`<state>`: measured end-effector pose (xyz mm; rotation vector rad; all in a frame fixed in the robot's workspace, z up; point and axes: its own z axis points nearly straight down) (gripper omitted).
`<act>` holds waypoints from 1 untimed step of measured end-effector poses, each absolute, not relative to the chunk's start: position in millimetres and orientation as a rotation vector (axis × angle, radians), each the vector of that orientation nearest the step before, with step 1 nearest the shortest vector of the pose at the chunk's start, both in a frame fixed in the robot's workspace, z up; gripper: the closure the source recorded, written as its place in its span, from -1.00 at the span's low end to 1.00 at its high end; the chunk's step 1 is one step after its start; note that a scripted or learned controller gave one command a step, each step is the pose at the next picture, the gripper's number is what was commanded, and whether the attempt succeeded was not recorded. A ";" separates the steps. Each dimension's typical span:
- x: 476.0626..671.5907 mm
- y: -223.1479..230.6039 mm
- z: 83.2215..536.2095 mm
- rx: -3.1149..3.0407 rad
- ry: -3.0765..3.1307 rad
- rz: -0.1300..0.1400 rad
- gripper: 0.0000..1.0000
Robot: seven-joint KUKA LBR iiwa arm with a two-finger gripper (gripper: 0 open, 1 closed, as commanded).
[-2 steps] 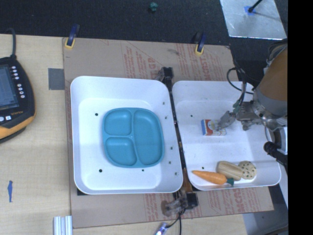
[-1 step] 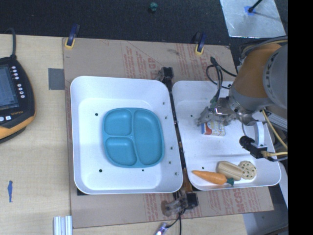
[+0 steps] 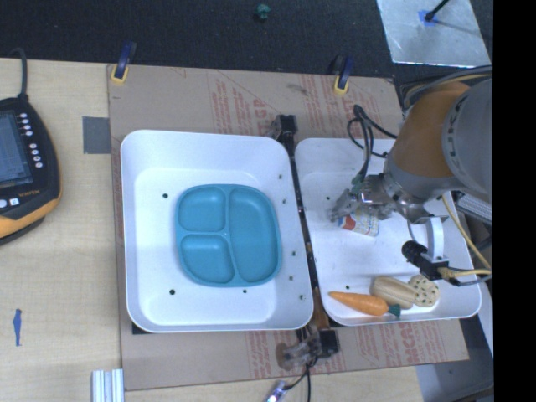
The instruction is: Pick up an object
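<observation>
Left bin (image 3: pixel 142 224) carries a blue divided plate (image 3: pixel 228 234), sitting centre. Right bin (image 3: pixel 322 182) has the gripper (image 3: pixel 356 208) down over a small bottle (image 3: pixel 365 224) mid-bin; whether its fingers are wide or narrow, cannot tell. Along the near wall: a wooden brush (image 3: pixel 407 291), then a carrot (image 3: pixel 362 303).

Both white bins (image 3: pixel 138 224) appear to be smooth, slightly glossy plastic, laid on a matt brown cardboard sheet (image 3: pixel 209 90) over a pale wood-grain benchtop (image 3: pixel 59 291). The blue divided plate (image 3: pixel 228 234) looks like matt moulded plastic. The carrot (image 3: pixel 360 302) reads as smooth orange plastic, the perforated brush-like piece (image 3: pixel 405 291) as bare light wood.
</observation>
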<state>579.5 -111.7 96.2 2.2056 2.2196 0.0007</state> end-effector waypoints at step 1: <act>586.4 -104.5 95.9 2.208 2.220 -0.002 -1.00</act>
